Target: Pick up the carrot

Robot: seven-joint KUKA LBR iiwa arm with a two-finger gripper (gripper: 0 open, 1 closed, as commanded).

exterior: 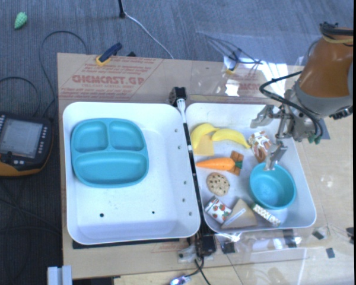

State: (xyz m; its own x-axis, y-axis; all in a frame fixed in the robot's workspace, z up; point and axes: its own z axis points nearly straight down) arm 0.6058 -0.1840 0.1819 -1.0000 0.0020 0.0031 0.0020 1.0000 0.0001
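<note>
Though the arm reaches in from the right, its gripper [277, 136] hangs over the right bin's [305, 212] far side, above the rim of the blue bowl [273, 186] and well apart from the carrot [218, 164]. Fingers look spread apart, nothing between them, so released and empty.

Camera view, quick rundown: carrot lies flat near the middle of the right bin, pointed end toward the divider, green top end toward the bowl. Touching or just beside it: yellow cheese wedge [203, 140] and banana [231, 137] on the far side, cookie [218, 184] on the near side. A small striped item [260, 145] sits near the gripper; can't tell what it is. Left bin [107, 218] holds a blue divided plate [109, 151].

Handling, my guess: looks like a toy carrot, light, stiff, smooth plastic, so likely slippery and prone to roll or squirt out of a pinch. Best hold is across the thick middle, fingers closing from far and near sides. Crowding is the risk: the cheese and cookie leave little room for fingertips. Pick not yet started.
</note>
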